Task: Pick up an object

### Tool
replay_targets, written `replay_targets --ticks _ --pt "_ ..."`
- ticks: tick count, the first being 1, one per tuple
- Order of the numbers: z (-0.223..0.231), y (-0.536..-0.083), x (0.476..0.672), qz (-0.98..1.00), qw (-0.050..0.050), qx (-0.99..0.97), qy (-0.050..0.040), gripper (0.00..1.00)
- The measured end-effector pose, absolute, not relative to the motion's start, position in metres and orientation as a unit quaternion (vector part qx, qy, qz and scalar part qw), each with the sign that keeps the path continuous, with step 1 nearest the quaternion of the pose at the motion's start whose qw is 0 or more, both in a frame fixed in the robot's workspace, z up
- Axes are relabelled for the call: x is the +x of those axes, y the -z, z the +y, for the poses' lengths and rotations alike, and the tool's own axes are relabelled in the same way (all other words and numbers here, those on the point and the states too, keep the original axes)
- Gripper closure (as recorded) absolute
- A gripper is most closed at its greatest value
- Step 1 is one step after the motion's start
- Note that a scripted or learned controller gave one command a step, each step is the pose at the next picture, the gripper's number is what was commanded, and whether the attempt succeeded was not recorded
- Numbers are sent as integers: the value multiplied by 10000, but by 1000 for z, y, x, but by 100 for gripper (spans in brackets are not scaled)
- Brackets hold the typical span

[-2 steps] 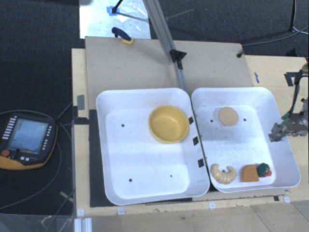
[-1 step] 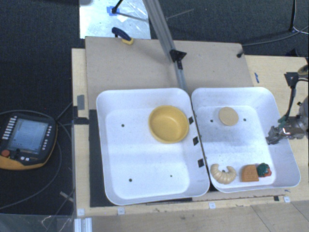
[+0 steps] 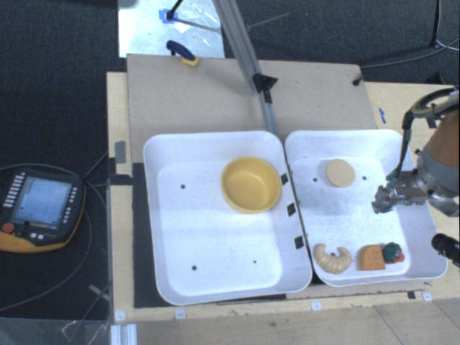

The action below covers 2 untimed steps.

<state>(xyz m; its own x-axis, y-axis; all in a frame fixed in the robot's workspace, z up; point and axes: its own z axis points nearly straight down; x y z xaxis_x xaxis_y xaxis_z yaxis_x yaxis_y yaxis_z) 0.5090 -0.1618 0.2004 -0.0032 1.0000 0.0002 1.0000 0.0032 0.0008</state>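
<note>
White plastic makes up both shallow bins on the desk (image 3: pixel 316 92), two of them side by side. One round yellow bowl (image 3: pixel 251 184) sits in the left bin (image 3: pixel 172 214). The right bin (image 3: pixel 359 146) holds four things: one pale round disc (image 3: pixel 340 172) near its far wall, and along its near edge one cream curved croissant-shaped piece (image 3: pixel 333 258), one orange wedge (image 3: pixel 371 258) and one small red-and-green lump (image 3: pixel 392 251), too blurred to identify. The fingers (image 3: pixel 382 200) hang over the right bin's right half; whether they are parted I cannot tell, and the grey arm (image 3: pixel 440 164) is cut off at the right.

Bowl (image 3: pixel 251 185) in left bin (image 3: pixel 172 264) — disc (image 3: pixel 340 172), croissant (image 3: pixel 333 258), toy block (image 3: pixel 371 258) in right bin (image 3: pixel 424 264).
</note>
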Motion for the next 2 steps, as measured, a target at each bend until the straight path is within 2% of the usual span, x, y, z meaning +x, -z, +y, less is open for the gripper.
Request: replay_targets --ticks 2 --pt "-56 -197 525 7092 0 7050 -8 100"
